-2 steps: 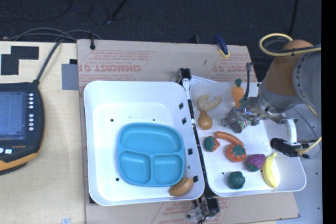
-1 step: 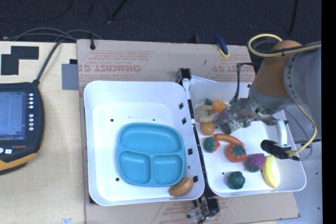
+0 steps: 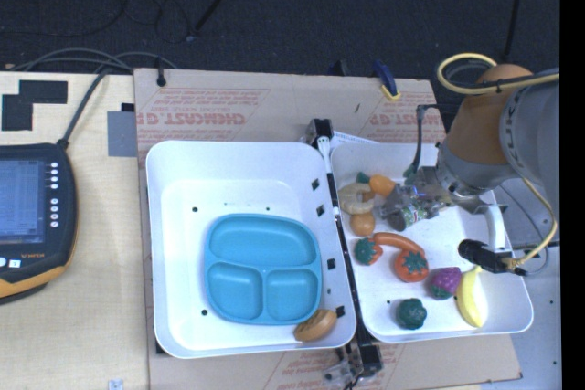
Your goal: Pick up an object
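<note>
Fingers: spread unreadable, too blurred to tell. Gripper (image 3: 402,213) low in right bin (image 3: 512,310), beside orange piece (image 3: 381,185) and tan piece (image 3: 363,223).

your gripper (image 3: 402,213) sits low in the right bin (image 3: 512,310), toy foods clustered just beside its tip; blue tray (image 3: 263,268) well apart.

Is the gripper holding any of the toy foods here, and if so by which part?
It cannot be told. The gripper sits low in the right white bin beside the small orange round toy; nothing shows between its fingers.
</note>
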